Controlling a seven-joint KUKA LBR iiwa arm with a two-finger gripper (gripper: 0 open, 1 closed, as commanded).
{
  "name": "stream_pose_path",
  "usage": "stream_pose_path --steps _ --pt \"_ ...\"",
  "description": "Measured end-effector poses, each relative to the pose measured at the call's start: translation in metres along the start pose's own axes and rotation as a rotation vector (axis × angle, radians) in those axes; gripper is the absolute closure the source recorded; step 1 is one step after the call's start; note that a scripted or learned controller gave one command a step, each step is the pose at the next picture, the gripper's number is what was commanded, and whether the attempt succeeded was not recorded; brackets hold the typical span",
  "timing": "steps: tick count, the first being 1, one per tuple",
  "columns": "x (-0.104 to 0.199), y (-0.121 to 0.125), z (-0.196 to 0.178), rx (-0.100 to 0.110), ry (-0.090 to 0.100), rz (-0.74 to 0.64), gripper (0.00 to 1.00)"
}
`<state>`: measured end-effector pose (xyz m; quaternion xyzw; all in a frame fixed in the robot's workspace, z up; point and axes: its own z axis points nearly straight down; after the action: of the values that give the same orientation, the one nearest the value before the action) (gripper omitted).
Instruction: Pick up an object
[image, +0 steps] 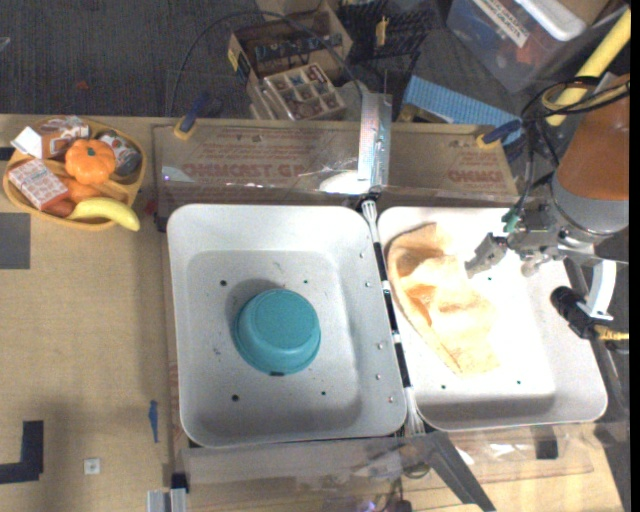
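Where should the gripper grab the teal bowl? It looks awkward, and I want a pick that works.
The bowl sits upside down in the left bin, so its rim lies against the floor and only its smooth domed base faces up. Probably best: come straight down from above and span its sides near the flat top, or tip it first to expose the rim.

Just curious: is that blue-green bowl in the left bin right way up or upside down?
Upside down. The bowl shows a smooth closed base on top, with its wider rim down on the left bin.
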<state>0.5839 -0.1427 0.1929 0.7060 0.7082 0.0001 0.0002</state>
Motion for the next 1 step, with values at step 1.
stream_pose_path --steps 1 --pt "0.0442 -0.0034 0.1027 -0.012 -0.002 -0.04 0.0"
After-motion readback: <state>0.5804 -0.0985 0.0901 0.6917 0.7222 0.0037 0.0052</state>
